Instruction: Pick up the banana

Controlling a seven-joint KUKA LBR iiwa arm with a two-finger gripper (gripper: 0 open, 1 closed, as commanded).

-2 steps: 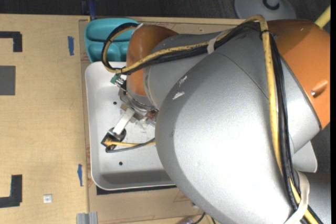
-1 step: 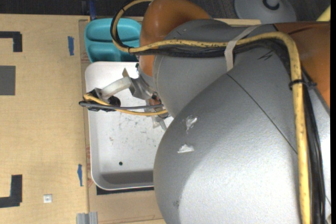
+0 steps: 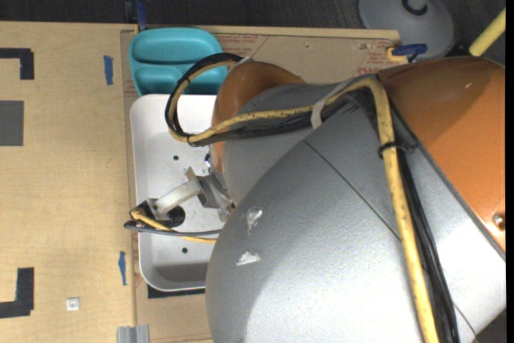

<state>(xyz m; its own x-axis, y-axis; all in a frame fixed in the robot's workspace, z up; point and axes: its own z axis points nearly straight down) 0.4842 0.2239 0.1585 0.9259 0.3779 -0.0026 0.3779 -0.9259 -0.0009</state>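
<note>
The arm (image 3: 337, 237) hangs low over the white bin (image 3: 152, 132), likely seeking the banana; how wide the gripper (image 3: 210, 187) stands cannot be told.

the arm (image 3: 321, 245) overhangs most of the white bin (image 3: 151, 161); bare floor shows along its left wall.

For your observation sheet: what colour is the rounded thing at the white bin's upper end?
The rounded thing is turquoise; the camera view shows it best.
</note>
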